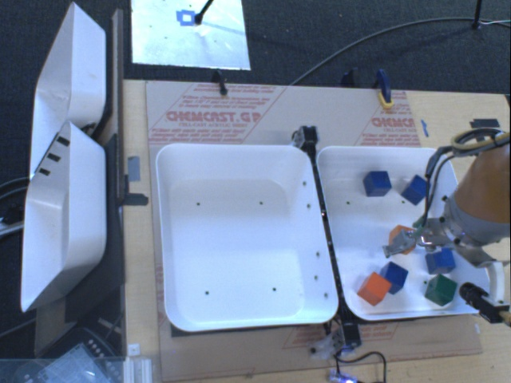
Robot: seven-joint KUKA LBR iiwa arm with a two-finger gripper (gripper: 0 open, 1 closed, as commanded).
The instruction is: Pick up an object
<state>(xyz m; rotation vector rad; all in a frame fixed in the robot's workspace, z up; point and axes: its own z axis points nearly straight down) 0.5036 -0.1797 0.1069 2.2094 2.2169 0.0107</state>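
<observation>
Cardboard-topped worktop (239, 106) carries both bins; at three o'clock the arm (485, 190) leans in, its pincer (405, 241) pinching an orange block (402, 237) over the right bin (345, 183).

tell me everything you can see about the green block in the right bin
The green block is a small dark-green cube of plain matte look. It sits slightly turned on the floor of the right bin, near its front right corner, below a blue block and right of another. Nothing grips it.
</observation>
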